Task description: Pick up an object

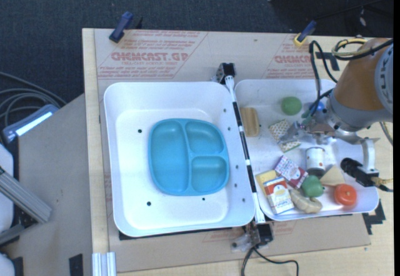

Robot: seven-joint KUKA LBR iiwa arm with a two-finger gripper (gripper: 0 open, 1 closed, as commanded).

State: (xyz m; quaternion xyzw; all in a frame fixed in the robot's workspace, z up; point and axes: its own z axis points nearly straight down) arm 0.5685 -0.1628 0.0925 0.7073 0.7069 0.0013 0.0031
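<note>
The right bin (262, 90) holds several small items. Among them are a green ball (290, 105), a tan sponge-like block (250, 121), a patterned packet (280, 128), a white cylinder (315, 159), a red-and-white checkered packet (289, 168), a green pepper (312, 187) and an orange-red tomato (345, 194). The arm reaches in from the right, its orange band (362, 81) above the grey wrist. My gripper (299, 136) is low over the middle of this bin, just right of the patterned packet and above the white cylinder. Nothing is visibly lifted.
The left bin (125, 106) holds a blue divided plate (187, 156). At the right bin's front lie a yellow block (267, 178), a red-and-white box (279, 197), a tan curved piece (306, 203) and a beige wedge (333, 176). Clips mark the bench's back edge.
</note>
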